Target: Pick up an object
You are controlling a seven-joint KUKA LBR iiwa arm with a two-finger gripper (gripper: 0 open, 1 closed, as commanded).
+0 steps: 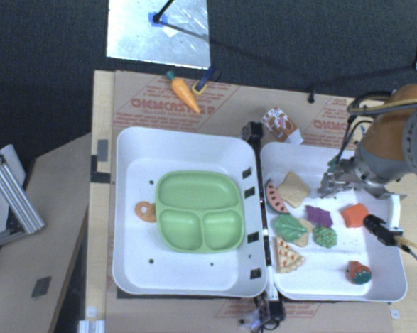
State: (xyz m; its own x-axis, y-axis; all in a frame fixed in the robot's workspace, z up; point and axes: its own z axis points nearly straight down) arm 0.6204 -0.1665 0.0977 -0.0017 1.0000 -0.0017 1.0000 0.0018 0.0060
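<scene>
Tan bread-slice toy [293, 187], lying flat at the far left of the right white bin [400, 282], sits just left of and slightly nearer than the gripper [330, 185]. Gripper hangs low over the bin's far side; its state cannot be told.

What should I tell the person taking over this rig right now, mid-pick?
Gripper: low over the back of the right bin, beside the tan bread slice; nothing visible between its fingers.
Right bin items: watermelon slice, purple piece, orange block, green leaf, broccoli, pizza slice, red-and-green piece.
Left bin: green divided tray and a small pretzel.
Outside the bins: a carrot on the bench behind.
Done: arm positioned over the items. Left: grasp and lift one object.
</scene>
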